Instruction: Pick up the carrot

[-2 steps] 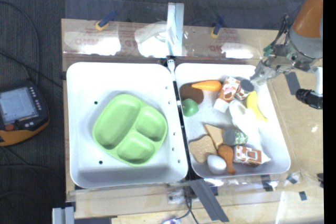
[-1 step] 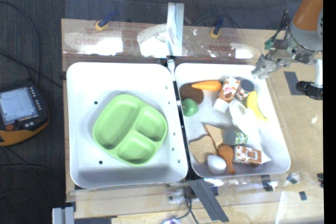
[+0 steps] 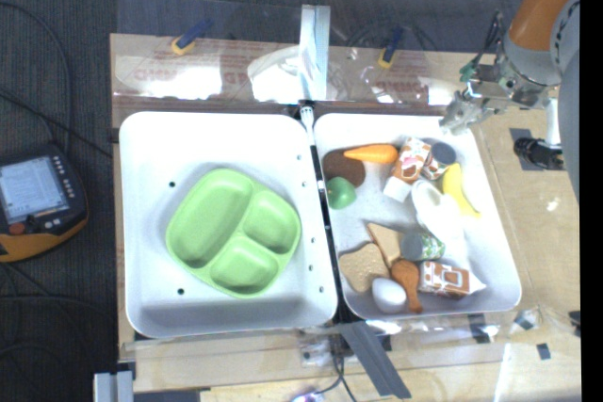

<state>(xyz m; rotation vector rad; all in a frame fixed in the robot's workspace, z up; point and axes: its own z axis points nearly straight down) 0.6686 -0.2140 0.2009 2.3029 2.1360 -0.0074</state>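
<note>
My pincer (image 3: 459,115) hangs over the far right corner of the right bin (image 3: 504,240); I cannot tell its state. Just below-left of it sit a small carton (image 3: 413,159) and a banana (image 3: 458,188). The carrot (image 3: 371,153) lies beyond the carton, to my pincer's left, apart.

We take this for a robotics lab: a wooden bench (image 3: 528,231) on dark carpet, clamped plastic sheeting (image 3: 283,66), a grey-orange teach pendant (image 3: 38,198).
</note>
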